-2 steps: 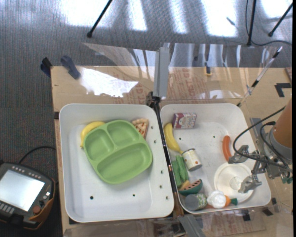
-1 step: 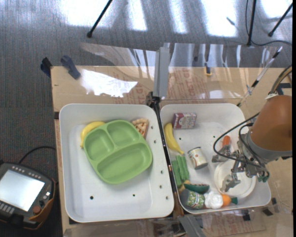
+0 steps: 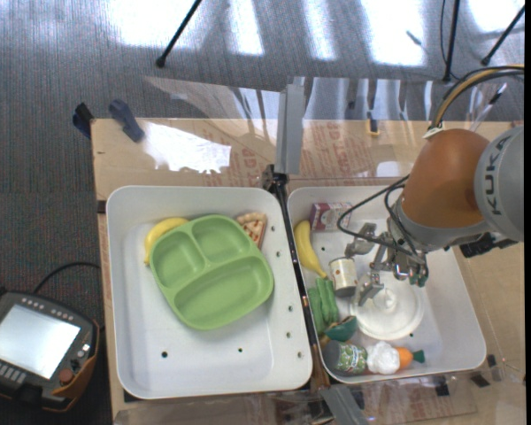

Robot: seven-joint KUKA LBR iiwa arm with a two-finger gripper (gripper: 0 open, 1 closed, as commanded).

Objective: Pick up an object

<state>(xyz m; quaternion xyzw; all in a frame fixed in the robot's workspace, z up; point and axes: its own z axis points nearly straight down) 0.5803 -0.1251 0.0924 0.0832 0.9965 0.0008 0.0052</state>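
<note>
My gripper hangs low in the right bin, over the left edge of a white round dish. It looks open, and I see nothing between its fingers. A small silver can lies just left of it, close to touching. Further left lie a yellow banana and a green vegetable. A pink box sits at the bin's back left. Along the front wall are a green-labelled bottle, a white lump and an orange piece.
The left bin holds a green divided plate, with a yellow object partly under its back left and a waffle-like slice at its back right. The wall between the bins runs beside the banana. A tablet lies off the bench.
</note>
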